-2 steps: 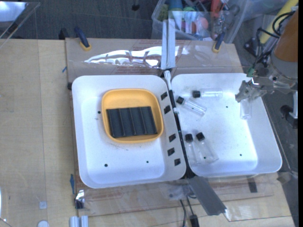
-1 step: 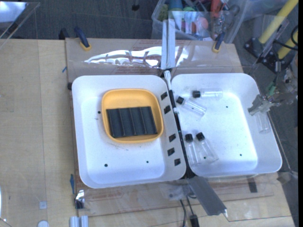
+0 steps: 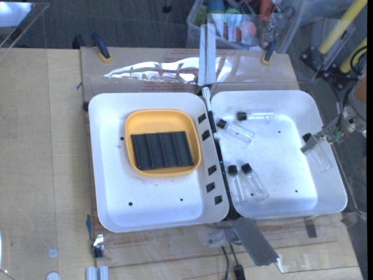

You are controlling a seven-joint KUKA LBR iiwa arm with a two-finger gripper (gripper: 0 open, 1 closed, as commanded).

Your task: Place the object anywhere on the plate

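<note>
A yellow plate [image 3: 162, 121] with a dark ribbed insert [image 3: 161, 149] lies in the left bin [image 3: 111, 203]. Several clear vials with black caps lie in the right bin [image 3: 291, 107]: one near the back [image 3: 256, 116], one beside it [image 3: 238, 132], and a pair at the front [image 3: 245, 184]. Another vial [image 3: 316, 150] rests tilted on the right bin's right wall. My gripper [image 3: 335, 132] hovers at that wall, just right of and above this vial's upper end. Whether it touches the vial is unclear.
A row of black clips [image 3: 208, 150] runs along the divider between the bins. A clear tub of clutter [image 3: 245, 10] stands behind the bench. Cables and yellow tubing [image 3: 344, 22] sit at the back right.
</note>
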